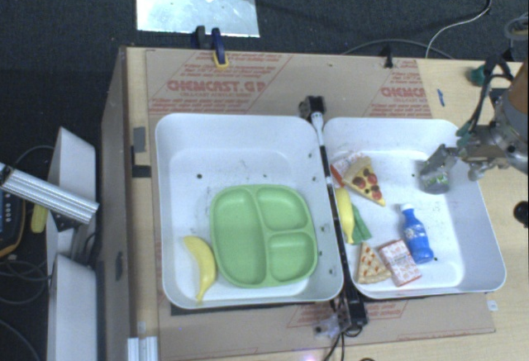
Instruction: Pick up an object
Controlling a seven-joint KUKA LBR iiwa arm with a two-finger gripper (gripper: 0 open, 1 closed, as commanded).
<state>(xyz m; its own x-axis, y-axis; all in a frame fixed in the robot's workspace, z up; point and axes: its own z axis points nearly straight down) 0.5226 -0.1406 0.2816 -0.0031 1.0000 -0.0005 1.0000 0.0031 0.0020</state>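
Camera view shows the gripper over the right bin, blurred; I cannot tell its jaw state; the arm is cut off.

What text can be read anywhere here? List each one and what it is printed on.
"CHEMCAST GP", in red, on the brown protective sheet covering the bench behind the left bin.
The same red print repeats behind the right bin, near, angled and too blurred to read fully.
The label on the blue bottle: too small to read.
The red and white packet: print too small to read.
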